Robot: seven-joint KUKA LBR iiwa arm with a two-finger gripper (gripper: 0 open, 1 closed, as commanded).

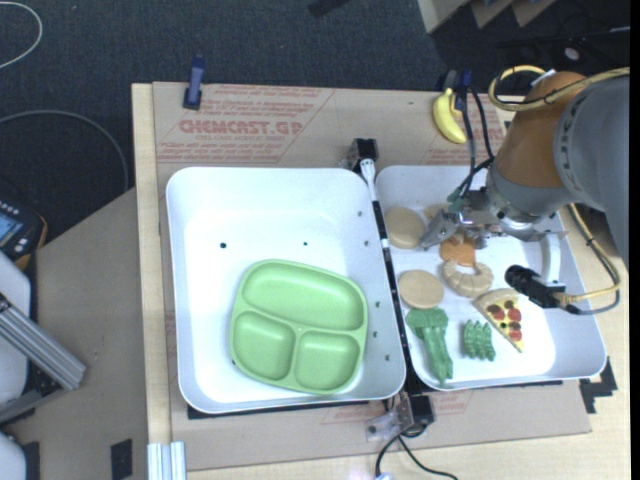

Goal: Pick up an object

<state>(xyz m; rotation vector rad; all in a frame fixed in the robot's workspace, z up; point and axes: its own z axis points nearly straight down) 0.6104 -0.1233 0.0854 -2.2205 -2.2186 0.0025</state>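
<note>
Printed text, red on brown board: large line reads roughly "CHEMCAST G P", along the bench's far edge beyond the left bin. Smaller red lines above and below it: too small to read. Similar red print beyond the right bin: illegible.

I am looking down on a robotics lab bench: a grey robot arm with an orange band reaches over two shallow white plastic bins set on a brown cardboard sheet printed with red lettering. Black clamps fix the bins. Loose cables trail across dark carpet.
</note>
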